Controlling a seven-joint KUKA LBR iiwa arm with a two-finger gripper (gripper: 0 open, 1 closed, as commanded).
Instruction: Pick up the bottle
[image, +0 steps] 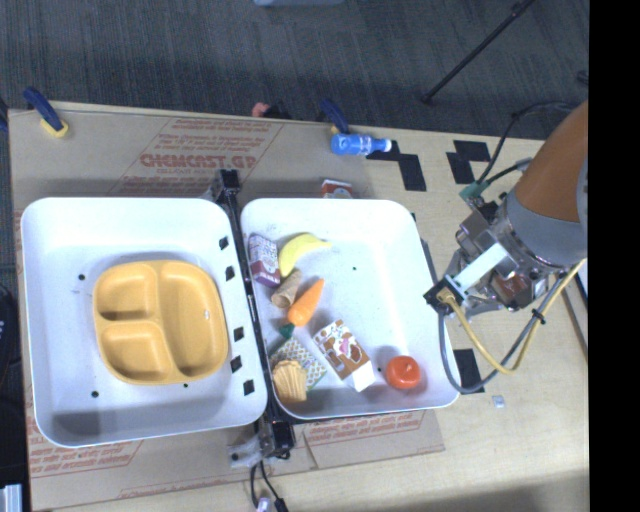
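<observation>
So the blue bottle (357, 145) isn't in either bin. It's lying on its side on the bench just past the far edge of the right bin (425, 300), right by a blue clamp (334, 115). The gripper (500, 285) is way off from it, hanging over the bench just outside that bin's right wall, and honestly I can't tell from this angle whether it's open or closed. Nothing is visibly held in it. The right bin has a bunch of toy food: a banana (300, 250), a carrot (306, 300) just below it, a small carton (345, 355), and a round orange-red thing (403, 372) near the front right corner. The left bin (40, 300) just has a yellow divided plate (160, 320) sitting in it.
</observation>
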